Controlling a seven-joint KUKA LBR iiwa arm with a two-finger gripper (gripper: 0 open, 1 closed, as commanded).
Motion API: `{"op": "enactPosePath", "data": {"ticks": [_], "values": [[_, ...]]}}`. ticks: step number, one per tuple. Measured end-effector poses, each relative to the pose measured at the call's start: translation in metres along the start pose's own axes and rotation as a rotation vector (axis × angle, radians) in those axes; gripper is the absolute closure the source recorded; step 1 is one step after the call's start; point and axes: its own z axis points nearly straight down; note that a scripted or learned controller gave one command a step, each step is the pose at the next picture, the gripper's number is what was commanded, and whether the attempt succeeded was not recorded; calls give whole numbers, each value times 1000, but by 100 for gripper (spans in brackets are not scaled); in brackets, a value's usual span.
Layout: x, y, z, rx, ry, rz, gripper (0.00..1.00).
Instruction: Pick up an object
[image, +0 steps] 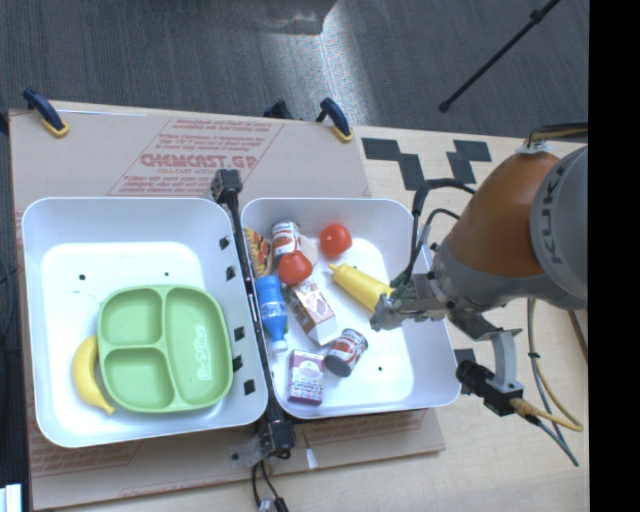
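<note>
The right bin (425, 385) holds a yellow squeeze bottle (360, 285), a red tomato (336, 239), a second red round fruit (295, 268), a small can (286, 238), a blue bottle (270, 306), a red and white carton (312, 309), a can lying on its side (346, 352) and a purple box (306, 377). My gripper (386, 314) hangs low over the right side of this bin, just right of the yellow bottle's lower end. The grey and orange wrist behind it hides the bin's right wall.
The left bin (40, 240) holds a green divided plate (165, 347) with a banana (86, 376) at its left edge. A cardboard sheet (200, 150) with clamps lies behind both bins. Cables trail off the arm at the lower right.
</note>
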Motion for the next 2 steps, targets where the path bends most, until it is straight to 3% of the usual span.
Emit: {"op": "enactPosePath", "data": {"ticks": [1,2], "values": [[-35,100,-30,0,-1,0,100],[-14,169,110,6,2,0,100]]}}
